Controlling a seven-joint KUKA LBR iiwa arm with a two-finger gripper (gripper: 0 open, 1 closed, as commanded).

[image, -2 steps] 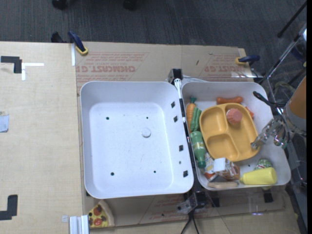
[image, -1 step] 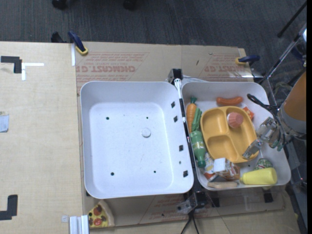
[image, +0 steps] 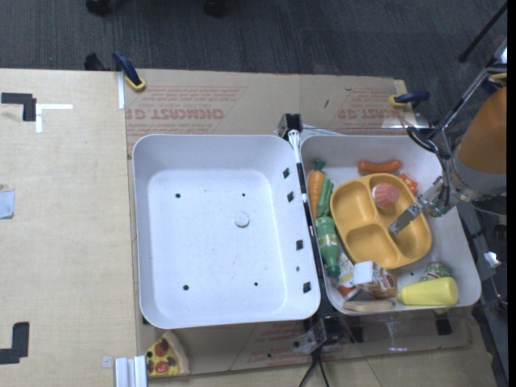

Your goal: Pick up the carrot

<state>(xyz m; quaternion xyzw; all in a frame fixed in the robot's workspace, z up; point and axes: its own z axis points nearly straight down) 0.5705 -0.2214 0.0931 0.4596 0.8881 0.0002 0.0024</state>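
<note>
The carrot (image: 315, 190) is orange with a green top. It lies along the left wall of the right bin (image: 466, 244), pointing toward the near side, with a green bottle (image: 326, 239) just below it. My gripper (image: 405, 220) reaches in from the right and hangs over the yellow divided plate (image: 364, 226) in the middle of that bin. That puts it well to the right of the carrot, with nothing seen in its grasp.
The right bin is crowded: a pink item (image: 388, 196) on the plate, a red sausage (image: 379, 166) at the back, a yellow piece (image: 428, 293) and small boxes (image: 364, 280) at the front. The left bin (image: 153, 216) sits beside it. A pizza slice toy (image: 164, 356) lies on the bench.
</note>
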